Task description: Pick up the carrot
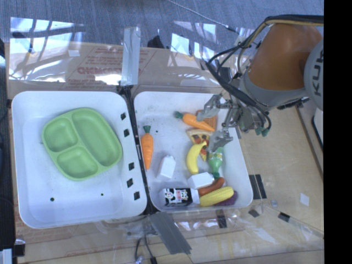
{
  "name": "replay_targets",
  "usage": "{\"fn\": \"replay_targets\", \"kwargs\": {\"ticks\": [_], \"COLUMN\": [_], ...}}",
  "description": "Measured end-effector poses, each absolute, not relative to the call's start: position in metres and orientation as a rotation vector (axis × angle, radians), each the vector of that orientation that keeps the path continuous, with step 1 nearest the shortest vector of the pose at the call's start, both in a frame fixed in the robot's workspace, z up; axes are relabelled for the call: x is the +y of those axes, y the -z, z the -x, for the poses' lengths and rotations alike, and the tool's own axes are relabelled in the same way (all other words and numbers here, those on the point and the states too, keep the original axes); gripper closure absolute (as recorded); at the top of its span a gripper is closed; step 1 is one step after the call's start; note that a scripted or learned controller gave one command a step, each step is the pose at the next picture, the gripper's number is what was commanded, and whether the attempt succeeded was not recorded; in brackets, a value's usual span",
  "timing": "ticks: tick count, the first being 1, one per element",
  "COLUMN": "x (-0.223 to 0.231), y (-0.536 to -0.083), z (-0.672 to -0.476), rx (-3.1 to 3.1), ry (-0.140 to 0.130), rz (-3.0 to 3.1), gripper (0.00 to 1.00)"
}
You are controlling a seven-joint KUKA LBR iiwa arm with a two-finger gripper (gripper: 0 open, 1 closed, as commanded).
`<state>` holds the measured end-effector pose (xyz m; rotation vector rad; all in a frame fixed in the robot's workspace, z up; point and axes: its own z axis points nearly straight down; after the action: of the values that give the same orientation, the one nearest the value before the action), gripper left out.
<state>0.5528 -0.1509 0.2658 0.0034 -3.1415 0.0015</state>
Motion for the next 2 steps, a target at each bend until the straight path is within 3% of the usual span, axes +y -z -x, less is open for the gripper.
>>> {"fn": "replay_targets", "kwargs": {"ticks": [1,2], "x": [-0.17,-0.206], "y": [-0.149,-0.093], "z": [-0.604,-0.626], "rx": [-3.131,-3.131], "ry": [0.004,0.006], "rz": [0.033,0.203], "gripper": [0.0,0.0]}}
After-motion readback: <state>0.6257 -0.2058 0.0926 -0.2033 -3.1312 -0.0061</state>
